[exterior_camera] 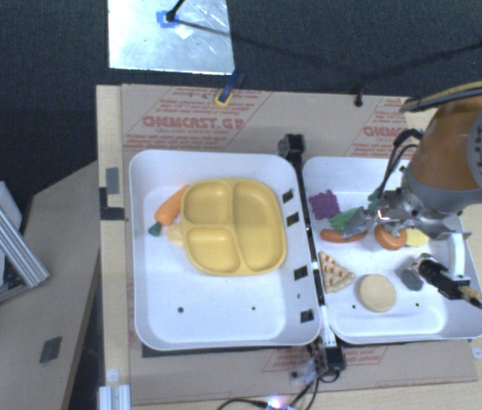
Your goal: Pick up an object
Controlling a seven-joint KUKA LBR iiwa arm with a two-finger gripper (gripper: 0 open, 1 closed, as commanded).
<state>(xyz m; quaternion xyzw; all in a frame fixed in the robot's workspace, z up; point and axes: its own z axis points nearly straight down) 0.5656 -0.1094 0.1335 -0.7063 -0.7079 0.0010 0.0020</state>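
Camera view: the gripper (pixel 362 221) hangs low over the green-topped orange toy carrot (pixel 343 229) in the shallow white right bin (pixel 395 327); whether it has closed on anything cannot be told, and nothing looks lifted yet.

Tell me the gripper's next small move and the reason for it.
Probably a short descent. The gripper hovers in the right bin over the green toy and orange sausage, with nothing visibly between its fingers, so lowering onto that cluster seems the likeliest step toward a grasp.
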